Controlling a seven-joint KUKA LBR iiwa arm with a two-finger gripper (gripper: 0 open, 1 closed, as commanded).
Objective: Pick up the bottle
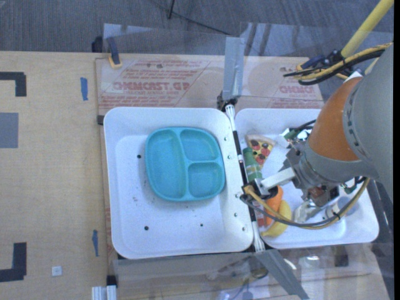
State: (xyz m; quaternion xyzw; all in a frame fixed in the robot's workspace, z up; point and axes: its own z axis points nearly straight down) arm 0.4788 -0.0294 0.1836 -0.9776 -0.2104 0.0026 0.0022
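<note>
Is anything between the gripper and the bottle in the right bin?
Nothing visible does. The green plastic bottle lies uncovered along the right white bin's left wall; the gripper hangs to its right.

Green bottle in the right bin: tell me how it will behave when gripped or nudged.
The green bottle lies on its side beside the left wall of the right bin, so a nudge would probably roll it, though that wall may check it. Its rounded body looks smooth, so likely slippery. It looks slim, so probably light.
</note>
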